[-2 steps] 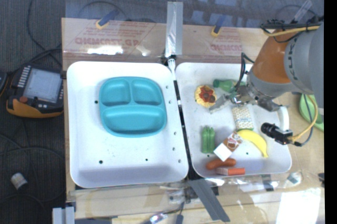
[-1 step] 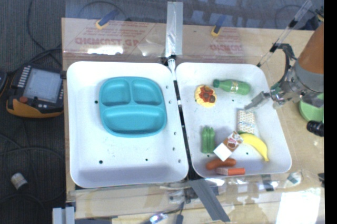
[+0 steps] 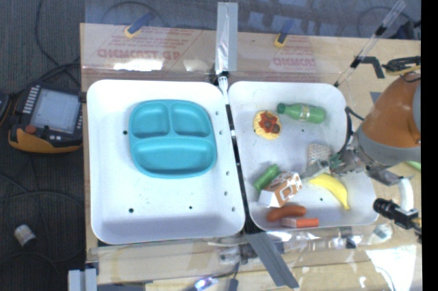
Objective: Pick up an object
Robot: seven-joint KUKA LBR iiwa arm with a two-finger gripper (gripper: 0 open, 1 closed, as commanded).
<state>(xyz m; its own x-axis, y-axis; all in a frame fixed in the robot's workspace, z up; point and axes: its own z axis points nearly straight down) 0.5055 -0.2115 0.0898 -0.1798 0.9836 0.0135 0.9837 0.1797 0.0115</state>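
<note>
The right bin (image 3: 342,101) holds several toy foods: a green bottle (image 3: 302,112) at the back, a round yellow-and-red piece (image 3: 267,124), a green vegetable (image 3: 266,176), a white-and-orange carton (image 3: 283,189), a yellow banana (image 3: 332,189) and a red sausage (image 3: 285,213) at the front. My gripper (image 3: 319,155) reaches in from the right, low in the bin, just above the banana and right of the carton. Nothing is visibly held in it.
The left bin (image 3: 109,200) carries a blue divided plate (image 3: 171,137). A small orange stick (image 3: 304,222) lies by the sausage at the right bin's front wall. The arm's orange band (image 3: 393,120) hangs over the bin's right edge.
</note>
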